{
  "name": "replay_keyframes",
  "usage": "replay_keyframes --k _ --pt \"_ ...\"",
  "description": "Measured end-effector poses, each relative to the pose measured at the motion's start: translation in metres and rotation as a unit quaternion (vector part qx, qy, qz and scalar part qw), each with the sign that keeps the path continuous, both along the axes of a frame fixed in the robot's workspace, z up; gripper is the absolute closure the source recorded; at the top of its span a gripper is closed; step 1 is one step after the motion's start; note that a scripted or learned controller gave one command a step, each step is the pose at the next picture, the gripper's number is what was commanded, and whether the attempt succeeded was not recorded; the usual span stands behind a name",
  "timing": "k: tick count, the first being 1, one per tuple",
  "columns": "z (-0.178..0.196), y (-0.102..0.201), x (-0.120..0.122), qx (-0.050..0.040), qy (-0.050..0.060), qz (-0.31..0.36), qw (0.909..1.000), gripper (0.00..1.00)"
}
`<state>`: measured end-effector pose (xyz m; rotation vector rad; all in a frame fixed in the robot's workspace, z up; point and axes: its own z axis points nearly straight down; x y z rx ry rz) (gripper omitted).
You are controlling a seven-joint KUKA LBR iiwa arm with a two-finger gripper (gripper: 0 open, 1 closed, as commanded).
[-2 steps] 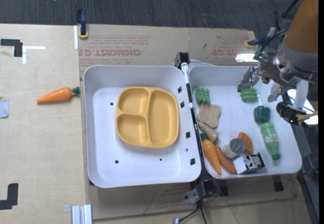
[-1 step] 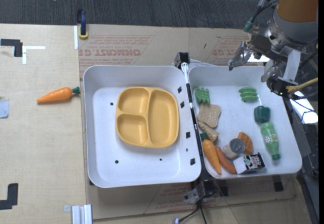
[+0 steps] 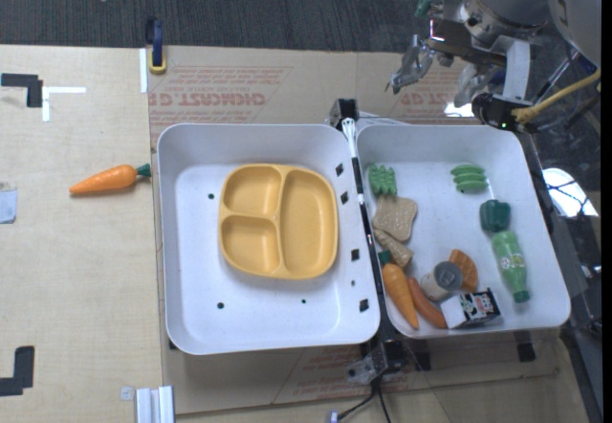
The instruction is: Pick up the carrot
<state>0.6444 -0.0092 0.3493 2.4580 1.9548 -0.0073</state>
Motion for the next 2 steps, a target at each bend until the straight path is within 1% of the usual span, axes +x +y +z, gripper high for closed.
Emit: replay_keyframes --k 1,2 --pt "0.010 0.088 0.015 0.0002 -0.001 -0.059 0.9982 0.00" --pt "0.172 0.121 0.015 0.0010 -0.002 -0.274 0.9617 0.00"
